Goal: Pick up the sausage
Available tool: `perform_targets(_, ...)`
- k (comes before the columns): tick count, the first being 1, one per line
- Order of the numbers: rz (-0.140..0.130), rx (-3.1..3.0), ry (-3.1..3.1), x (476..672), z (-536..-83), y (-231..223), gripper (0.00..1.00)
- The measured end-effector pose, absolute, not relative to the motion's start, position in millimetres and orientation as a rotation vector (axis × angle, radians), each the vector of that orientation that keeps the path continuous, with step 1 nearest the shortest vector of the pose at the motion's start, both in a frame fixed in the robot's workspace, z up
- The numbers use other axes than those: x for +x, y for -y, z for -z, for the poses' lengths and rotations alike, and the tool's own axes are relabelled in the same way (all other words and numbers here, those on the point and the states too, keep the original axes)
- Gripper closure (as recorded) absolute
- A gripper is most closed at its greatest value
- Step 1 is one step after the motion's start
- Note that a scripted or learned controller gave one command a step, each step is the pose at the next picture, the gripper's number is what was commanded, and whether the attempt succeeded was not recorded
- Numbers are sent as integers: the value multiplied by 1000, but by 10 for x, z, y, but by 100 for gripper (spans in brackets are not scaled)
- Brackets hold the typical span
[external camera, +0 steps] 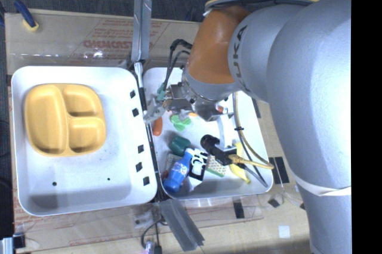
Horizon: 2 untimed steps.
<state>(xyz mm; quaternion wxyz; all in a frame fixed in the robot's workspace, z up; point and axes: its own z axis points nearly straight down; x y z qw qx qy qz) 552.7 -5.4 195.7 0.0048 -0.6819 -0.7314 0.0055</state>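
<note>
While my pincer [156, 111] hovers over sausage [157, 126] in right bin [258, 145], grip state unclear; pickup not yet done.

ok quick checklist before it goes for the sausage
1. Sausage located: ok. The orange sausage lies at the right bin's left edge, beside the divider.
2. Gripper over target: ok, roughly. The gripper sits just above the sausage.
3. Finger state: cannot tell.
4. Sausage already held: not ok. It is not seen between the fingers.
5. Clutter nearby: not ok. A green piece and a teal object lie close to its right.
6. Left bin: ok. The yellow tray sits apart, across the divider.
</note>
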Motion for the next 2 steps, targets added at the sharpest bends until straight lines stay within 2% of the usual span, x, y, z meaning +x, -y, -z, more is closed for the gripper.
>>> perform_targets(1, -10, -2183, 2251, 5539, -1890, -376, 0)
perform_targets(2, -6, -2137, 2299, 5740, -1893, 259, 0)
